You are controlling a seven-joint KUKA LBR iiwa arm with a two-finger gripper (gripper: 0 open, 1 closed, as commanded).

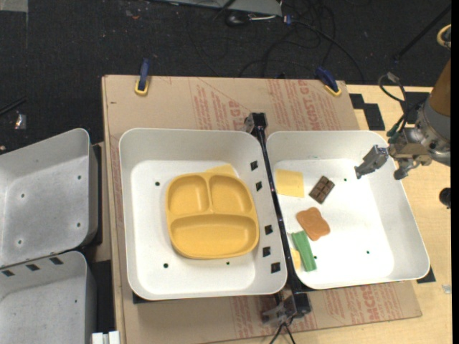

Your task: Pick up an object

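grey metal two-finger hand point(386, 162) with dark angular fingers; bulky grey wrist block behind it, black cables looped alongside; tan-grey arm segment above.

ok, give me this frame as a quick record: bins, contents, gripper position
left bin: yellow divided tray
right bin: pale yellow square, brown chocolate-like block, orange-brown piece, green bar
item layout: all four lie in the right bin's left half
gripper: above the right bin's upper right area, apart from the items
held object: none seen
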